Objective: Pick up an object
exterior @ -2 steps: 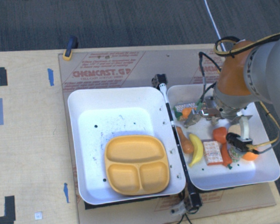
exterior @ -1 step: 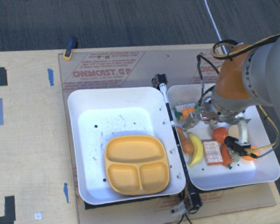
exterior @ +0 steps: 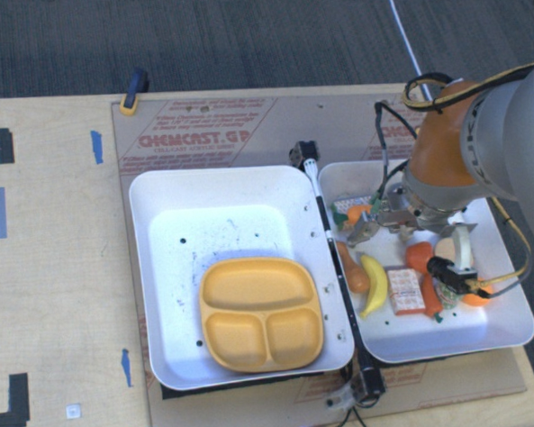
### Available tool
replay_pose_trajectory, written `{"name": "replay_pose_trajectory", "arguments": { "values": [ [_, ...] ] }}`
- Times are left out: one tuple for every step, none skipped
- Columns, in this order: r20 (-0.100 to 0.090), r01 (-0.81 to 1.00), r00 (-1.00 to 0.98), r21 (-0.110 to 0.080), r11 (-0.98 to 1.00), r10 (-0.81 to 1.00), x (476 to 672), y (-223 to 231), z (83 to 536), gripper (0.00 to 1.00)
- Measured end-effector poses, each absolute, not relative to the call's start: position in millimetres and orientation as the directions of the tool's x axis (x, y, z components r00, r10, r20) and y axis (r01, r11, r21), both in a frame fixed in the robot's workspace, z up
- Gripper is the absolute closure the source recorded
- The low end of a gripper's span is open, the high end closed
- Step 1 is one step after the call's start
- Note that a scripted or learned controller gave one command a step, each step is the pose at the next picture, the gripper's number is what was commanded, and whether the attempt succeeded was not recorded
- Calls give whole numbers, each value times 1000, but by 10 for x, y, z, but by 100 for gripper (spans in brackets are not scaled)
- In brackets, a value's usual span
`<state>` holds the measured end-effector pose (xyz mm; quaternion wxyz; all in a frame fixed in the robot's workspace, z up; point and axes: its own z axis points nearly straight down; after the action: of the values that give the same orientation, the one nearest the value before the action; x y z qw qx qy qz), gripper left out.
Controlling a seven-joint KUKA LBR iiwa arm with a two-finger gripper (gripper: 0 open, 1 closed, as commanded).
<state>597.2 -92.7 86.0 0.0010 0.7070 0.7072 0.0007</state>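
Note:
The right bin (exterior: 491, 334) holds several small toy foods. A yellow banana (exterior: 373, 285) lies near its left wall, with an orange oval piece (exterior: 354, 275) beside it. Right of the banana is a red-and-white packet (exterior: 404, 290), then a long orange-red carrot (exterior: 432, 297). A red piece (exterior: 418, 256) sits just above them. My gripper (exterior: 369, 229) hangs low over the upper left of this bin, close above the banana's top end. A small green and orange piece (exterior: 347, 216) lies just to its left. The view shows nothing held.
The left bin (exterior: 162, 260) holds a yellow three-compartment tray (exterior: 259, 310). The arm's grey body and orange band (exterior: 444, 152) cover the right bin's upper right. A small orange piece (exterior: 475, 299) lies near the right wall.

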Motion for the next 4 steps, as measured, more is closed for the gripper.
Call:
{"name": "replay_pose_trajectory", "arguments": {
  "values": [
    [-1, 1000, 0, 3, 0, 1000, 6024, -919, 859, 0],
    [0, 1000, 0, 2, 0, 1000, 5931, -930, 862, 0],
    [-1, 1000, -1, 3, 1, 1000, 6014, -931, 860, 0],
    [-1, 1000, 0, 3, 0, 1000, 6028, -926, 859, 0]
  ]
}}
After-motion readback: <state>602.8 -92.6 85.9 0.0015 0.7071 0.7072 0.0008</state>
